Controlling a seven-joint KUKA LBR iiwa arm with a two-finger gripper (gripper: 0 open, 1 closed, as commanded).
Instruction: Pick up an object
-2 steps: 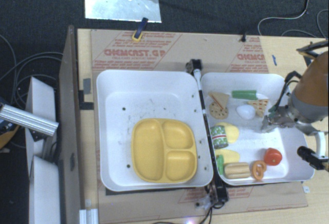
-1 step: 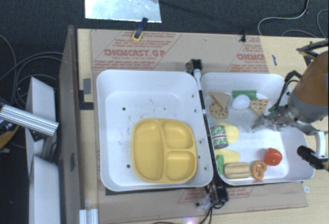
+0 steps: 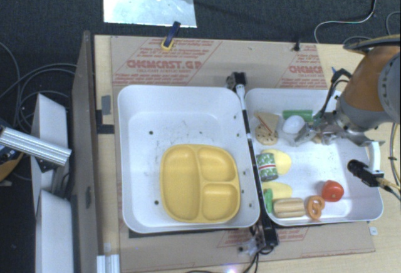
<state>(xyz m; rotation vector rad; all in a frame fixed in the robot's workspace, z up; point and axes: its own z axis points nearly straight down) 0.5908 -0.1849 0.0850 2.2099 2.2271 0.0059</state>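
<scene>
My gripper (image 3: 311, 134) hangs low over the back of the right bin (image 3: 363, 212), reaching in from the right below the arm's orange band. Just left of it lie a white round object (image 3: 292, 125) and a green piece (image 3: 297, 115), close to the gripper's tip; whether they touch it I cannot tell. Further left is a tan cracker-like piece (image 3: 267, 128). Toward the front of the bin lie a small can with a green and red label (image 3: 268, 167), a yellow lemon-like piece (image 3: 282, 161), a yellow-green piece (image 3: 277, 191), a bread roll (image 3: 289, 207), an orange ring (image 3: 314, 206) and a red tomato (image 3: 333, 190).
The left bin (image 3: 135, 140) holds a yellow divided plate (image 3: 200, 182). A black part of the arm (image 3: 362, 172) sticks out over the right bin's right side. A divider rail (image 3: 249, 140) runs between the bins. Cardboard lies under both.
</scene>
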